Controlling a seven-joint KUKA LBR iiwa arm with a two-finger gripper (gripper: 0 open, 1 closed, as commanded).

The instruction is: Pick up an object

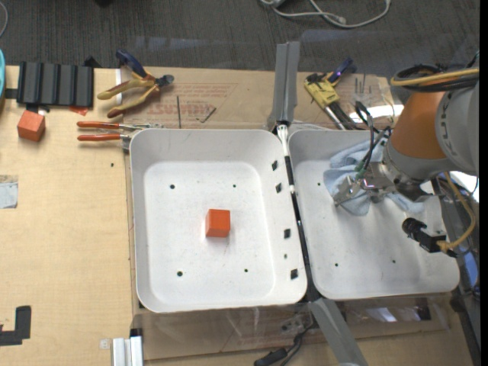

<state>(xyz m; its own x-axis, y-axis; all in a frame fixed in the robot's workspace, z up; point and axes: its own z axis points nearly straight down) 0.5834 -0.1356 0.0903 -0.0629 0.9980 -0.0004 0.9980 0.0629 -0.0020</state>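
A solid orange cube [218, 223] sits in the plain white plastic left bin [152, 280], far from the metal gripper [352, 191]. A pale blue crumpled cloth [343, 168] lies right beside the gripper in the white right bin [366, 273]. The grey arm [461, 128] bears an orange band [419, 128].

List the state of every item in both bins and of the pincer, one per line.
orange block: resting flat near the middle of the left bin, untouched.
pale blue cloth: crumpled in the upper part of the right bin, under the pincer.
pincer: down at the cloth's edge; what it holds is too unclear to tell.
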